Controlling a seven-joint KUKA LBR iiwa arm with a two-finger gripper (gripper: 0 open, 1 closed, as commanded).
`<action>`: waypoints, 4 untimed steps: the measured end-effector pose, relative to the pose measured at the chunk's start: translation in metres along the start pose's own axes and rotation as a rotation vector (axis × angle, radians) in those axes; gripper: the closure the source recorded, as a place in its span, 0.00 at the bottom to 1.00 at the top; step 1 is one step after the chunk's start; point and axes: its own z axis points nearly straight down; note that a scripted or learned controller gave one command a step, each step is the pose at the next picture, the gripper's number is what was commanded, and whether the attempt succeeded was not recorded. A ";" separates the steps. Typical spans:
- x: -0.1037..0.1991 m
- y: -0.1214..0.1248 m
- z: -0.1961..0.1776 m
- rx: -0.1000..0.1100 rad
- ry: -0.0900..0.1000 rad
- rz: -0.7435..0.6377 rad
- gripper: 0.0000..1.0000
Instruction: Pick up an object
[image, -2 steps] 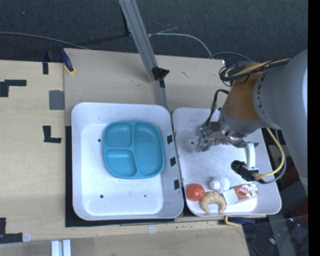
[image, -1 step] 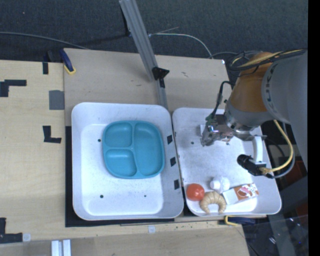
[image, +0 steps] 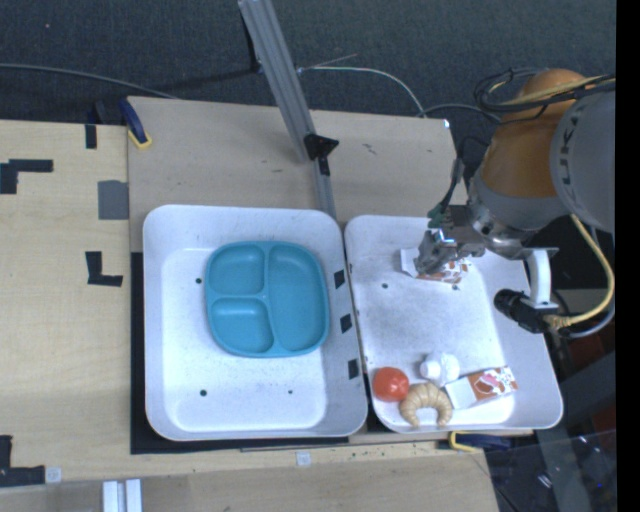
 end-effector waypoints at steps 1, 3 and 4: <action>0.000 0.000 0.002 0.006 0.001 0.001 1.00; 0.105 -0.012 -0.002 0.007 0.002 -0.004 1.00; 0.151 -0.008 -0.001 0.007 0.002 -0.004 1.00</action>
